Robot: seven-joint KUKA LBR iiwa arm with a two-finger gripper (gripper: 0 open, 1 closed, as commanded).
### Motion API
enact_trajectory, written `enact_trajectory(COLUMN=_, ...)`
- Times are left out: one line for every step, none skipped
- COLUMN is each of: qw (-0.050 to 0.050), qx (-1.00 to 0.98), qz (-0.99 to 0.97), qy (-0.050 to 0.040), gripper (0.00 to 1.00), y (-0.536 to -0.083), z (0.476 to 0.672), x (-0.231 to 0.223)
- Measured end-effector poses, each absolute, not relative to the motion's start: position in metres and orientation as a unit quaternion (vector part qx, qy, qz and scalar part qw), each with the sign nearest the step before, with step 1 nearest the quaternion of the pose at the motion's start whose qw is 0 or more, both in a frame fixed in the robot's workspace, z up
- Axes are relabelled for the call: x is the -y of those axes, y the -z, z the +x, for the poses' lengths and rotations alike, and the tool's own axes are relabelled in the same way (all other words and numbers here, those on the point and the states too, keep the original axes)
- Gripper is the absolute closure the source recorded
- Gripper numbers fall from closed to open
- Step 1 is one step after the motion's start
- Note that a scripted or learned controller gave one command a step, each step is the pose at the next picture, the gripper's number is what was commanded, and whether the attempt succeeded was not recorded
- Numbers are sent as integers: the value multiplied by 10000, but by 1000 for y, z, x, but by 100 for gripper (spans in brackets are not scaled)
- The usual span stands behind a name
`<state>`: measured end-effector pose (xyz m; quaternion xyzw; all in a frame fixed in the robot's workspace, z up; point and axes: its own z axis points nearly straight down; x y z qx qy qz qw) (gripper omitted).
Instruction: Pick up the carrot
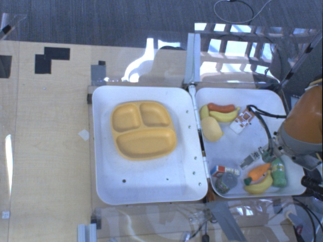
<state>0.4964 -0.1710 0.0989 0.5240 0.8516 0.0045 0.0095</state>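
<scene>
The carrot (259, 171) is orange with a green top. It lies near the front right corner of the right bin (237, 150), resting against a yellow banana (258, 186) and beside a green bottle (278, 174). My gripper (254, 159) reaches in from the right, low over the bin floor. It sits just above and to the left of the carrot, very close to it. The grey arm with its orange band (304, 121) hangs over the bin's right edge and hides part of that side.
The right bin also holds a red sausage (221, 107), a second banana (225, 116), a pale yellow fruit (212, 129), a small white box (243, 121) and a grey can (226, 182). In the left bin (106, 180) sits a yellow divided plate (144, 129).
</scene>
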Motion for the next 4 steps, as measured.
enact_trajectory(qw=63, qx=-8768, qz=4809, qy=-39, gripper=0, y=-89, z=493, x=194)
enact_trajectory(qw=84, qx=-8767, qz=4809, qy=-50, gripper=100, y=-99, z=496, x=194)
enact_trajectory(qw=18, qx=-8467, qz=5321, qy=-7, gripper=100, y=-202, z=490, x=132)
enact_trajectory(qw=15, qx=-8466, qz=5322, qy=-6, gripper=0, y=-202, z=489, x=132)
